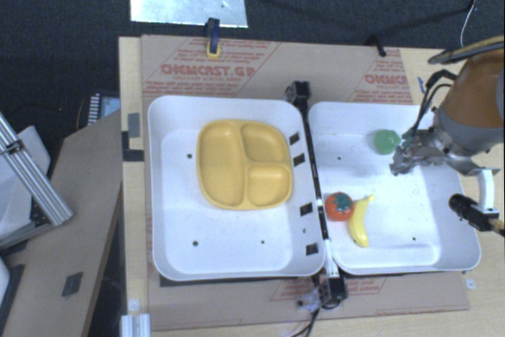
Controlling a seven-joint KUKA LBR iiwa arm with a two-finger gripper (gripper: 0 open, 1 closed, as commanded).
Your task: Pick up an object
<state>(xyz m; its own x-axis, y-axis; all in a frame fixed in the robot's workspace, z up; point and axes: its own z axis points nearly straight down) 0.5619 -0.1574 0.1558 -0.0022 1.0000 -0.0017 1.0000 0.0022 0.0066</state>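
Observation:
In the right bin point(442, 252) lie three small things: a green ball point(386, 141) near the back, a red tomato point(340, 205) by the divider, and a yellow banana point(360, 221) just right of the tomato. My gripper point(404, 161) hangs low over the right bin, just right of and below the green ball, close to it. Nothing shows between its fingertips. The tomato and banana lie well to its front left.
The left bin point(170, 209) holds a yellow divided plate point(243, 164). A black clip rail point(310, 170) runs between the two bins. The arm's orange band point(478, 91) and grey wrist hang over the right bin's far right side.

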